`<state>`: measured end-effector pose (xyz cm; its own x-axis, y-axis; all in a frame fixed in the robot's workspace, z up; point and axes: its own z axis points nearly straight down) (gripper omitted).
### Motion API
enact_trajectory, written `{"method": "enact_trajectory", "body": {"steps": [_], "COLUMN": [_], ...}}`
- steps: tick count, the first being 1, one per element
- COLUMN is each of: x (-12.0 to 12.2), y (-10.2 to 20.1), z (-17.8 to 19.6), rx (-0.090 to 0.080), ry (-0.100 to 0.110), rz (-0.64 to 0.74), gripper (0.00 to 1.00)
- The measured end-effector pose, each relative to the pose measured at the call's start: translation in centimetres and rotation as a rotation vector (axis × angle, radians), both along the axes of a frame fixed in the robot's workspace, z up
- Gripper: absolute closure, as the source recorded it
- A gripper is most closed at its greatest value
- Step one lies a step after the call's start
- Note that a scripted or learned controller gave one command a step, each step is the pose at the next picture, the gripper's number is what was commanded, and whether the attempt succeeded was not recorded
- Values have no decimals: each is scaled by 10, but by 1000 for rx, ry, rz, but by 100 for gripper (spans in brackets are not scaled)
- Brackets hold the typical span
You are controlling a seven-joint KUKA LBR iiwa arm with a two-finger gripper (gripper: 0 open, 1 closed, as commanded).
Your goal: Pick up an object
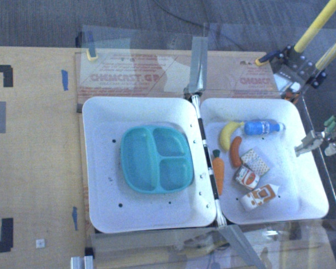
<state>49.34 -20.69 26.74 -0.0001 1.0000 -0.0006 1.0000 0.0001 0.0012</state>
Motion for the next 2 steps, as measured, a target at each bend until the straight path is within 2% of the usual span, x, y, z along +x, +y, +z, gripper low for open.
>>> {"method": "enact_trajectory", "body": {"steps": [1,2], "x": [30,41], "y": [34,71], "z": [-109,-180], "rx": [0,-1], "ry": [0,-4], "rz": [-37,-22], "gripper": [0,0]}}
